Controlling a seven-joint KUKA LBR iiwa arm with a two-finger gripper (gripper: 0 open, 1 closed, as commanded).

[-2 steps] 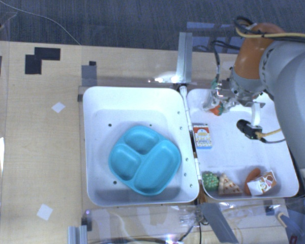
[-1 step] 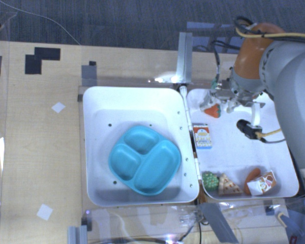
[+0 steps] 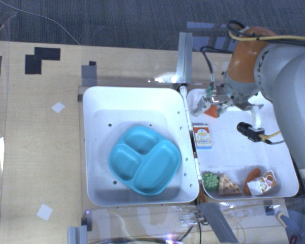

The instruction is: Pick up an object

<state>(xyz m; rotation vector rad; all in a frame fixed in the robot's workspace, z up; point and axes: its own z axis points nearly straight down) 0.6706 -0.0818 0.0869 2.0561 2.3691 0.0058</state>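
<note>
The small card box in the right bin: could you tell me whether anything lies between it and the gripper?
Nothing visible does. The gripper sits at the far end of the right bin, beside a small orange piece. The small card box lies just nearer the camera, with bare white bin floor between them.

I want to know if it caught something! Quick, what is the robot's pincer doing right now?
Pincer: low at the far end of the right bin, right by a small orange-red object; open or closed cannot be told, and no catch is visible.
</note>
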